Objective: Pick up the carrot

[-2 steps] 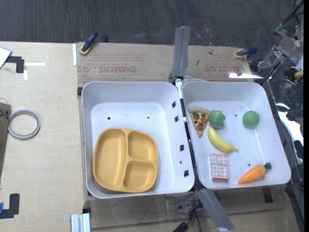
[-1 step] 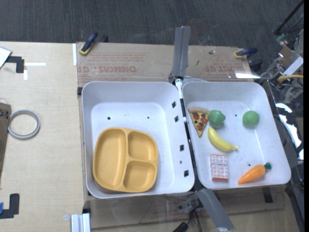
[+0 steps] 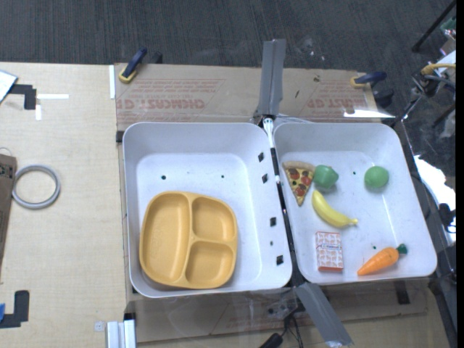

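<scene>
We see dark grey carpet [image 3: 181, 17] beyond bench. We note pale wood benchtop [image 3: 65, 216] at left, brown cardboard sheet [image 3: 188, 96] under bins. Even light.

The carrot [image 3: 378, 260] lies open from above in the right bin's [image 3: 406, 158] near right corner, hemmed by bin walls, with the small carton [image 3: 329, 251] near its left.
</scene>
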Controlling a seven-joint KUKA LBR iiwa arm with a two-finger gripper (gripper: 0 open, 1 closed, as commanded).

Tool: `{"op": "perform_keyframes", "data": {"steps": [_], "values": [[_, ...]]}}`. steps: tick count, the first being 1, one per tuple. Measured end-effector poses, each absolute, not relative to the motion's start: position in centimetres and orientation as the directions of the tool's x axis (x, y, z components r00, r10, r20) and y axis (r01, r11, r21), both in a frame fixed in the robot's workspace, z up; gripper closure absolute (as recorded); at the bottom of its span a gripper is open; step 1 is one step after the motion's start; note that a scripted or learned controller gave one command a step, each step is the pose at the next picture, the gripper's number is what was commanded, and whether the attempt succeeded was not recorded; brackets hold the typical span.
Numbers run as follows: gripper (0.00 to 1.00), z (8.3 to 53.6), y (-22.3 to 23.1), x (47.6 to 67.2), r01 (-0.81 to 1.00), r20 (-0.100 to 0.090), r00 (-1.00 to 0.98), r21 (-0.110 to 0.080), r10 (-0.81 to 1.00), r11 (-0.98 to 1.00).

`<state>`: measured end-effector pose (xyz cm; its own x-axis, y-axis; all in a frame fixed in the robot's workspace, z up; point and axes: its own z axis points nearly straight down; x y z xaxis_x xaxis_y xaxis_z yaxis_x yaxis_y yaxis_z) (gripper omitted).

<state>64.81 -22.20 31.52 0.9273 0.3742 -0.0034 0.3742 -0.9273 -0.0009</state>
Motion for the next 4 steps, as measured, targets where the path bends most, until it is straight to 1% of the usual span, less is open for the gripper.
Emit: {"op": "perform_keyframes", "data": {"steps": [1, 2, 3, 4], "values": [[0.0, 27.4, -22.2, 65.0, 0.229, -0.005, 0.973, -0.002, 0.229, -0.973], [0.0, 27.4, -22.1, 65.0, 0.228, -0.005, 0.974, -0.002, 0.228, -0.974], [0.0, 32.3, -22.3, 56.1, 0.198, -0.005, 0.98, -0.002, 0.198, -0.98], [0.0, 31.0, -20.5, 63.1, 0.216, -0.004, 0.976, -0.001, 0.216, -0.976]]}}
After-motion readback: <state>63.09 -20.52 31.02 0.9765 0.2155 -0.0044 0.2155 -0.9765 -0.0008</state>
